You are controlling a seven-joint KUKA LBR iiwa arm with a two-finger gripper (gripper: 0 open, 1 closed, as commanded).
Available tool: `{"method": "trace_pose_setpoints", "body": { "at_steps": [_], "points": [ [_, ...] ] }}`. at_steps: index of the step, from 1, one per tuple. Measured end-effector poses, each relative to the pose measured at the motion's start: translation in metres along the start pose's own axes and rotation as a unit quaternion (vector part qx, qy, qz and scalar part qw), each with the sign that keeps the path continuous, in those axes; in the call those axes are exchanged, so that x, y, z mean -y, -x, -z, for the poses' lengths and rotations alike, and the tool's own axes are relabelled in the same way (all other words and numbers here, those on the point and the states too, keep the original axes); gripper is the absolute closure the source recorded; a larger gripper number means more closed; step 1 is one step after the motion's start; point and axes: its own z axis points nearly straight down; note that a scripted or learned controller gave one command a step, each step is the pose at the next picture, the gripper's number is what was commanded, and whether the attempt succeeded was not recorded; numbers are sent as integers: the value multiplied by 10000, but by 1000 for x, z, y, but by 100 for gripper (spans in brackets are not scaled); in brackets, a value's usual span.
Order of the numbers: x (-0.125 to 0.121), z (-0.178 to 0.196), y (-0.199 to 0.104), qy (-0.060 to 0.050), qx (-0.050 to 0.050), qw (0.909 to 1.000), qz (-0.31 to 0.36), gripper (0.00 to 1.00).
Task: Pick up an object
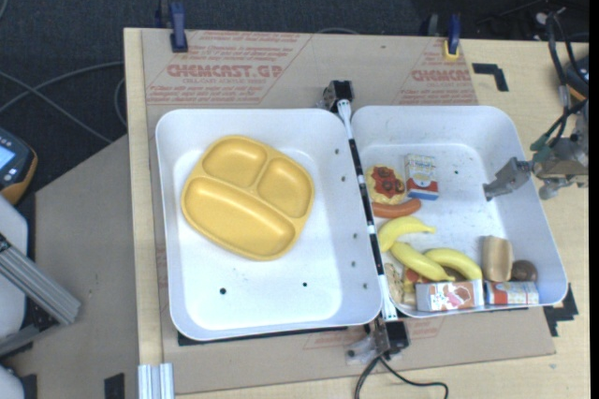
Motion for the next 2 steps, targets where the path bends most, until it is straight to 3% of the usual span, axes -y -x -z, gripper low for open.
{"method": "trace_pose_setpoints", "body": {
  "at_steps": [1, 2],
  "points": [
    [-96, -117, -34, 24, 1, 10000, 35, 0],
    [-64, -164, -90, -12, -5, 10000, 12, 0]
  ]
}}
